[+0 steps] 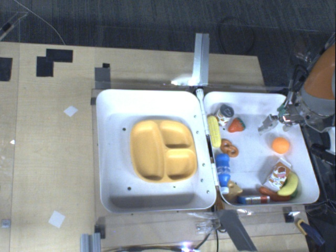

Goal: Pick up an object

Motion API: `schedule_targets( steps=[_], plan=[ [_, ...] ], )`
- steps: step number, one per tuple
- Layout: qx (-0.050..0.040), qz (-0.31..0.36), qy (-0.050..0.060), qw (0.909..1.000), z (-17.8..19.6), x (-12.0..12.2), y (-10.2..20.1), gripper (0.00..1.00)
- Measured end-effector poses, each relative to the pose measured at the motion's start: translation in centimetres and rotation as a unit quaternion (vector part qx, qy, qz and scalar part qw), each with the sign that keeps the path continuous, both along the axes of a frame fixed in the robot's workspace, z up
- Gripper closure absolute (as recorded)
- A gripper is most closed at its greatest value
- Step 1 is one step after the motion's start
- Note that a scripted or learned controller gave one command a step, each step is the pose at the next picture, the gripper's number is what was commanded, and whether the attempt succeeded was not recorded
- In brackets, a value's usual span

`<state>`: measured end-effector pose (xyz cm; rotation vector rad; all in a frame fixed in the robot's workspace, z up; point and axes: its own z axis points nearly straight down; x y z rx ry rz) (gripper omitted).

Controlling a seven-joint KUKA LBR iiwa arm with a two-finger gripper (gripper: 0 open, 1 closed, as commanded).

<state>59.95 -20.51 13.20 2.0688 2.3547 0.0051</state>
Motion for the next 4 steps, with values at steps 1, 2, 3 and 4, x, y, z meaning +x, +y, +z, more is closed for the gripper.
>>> schedule_targets(
  steps=[1,2,3,4],
  plan=[
    [-0.0007,0.067,-0.001,0.9978,-4.5,4.5,2.6,0.00],
    [-0.0007,0.115,0.000,0.9933,-1.0,-1.0,4.6,0.00],
    [0.0008,-0.061,0.001,0.9981,-3.3,0.4,2.2,0.00],
    [0.0021,-0.171,0.000,0.9853,-0.8,4.4,6.6,0.00]
  ],
)
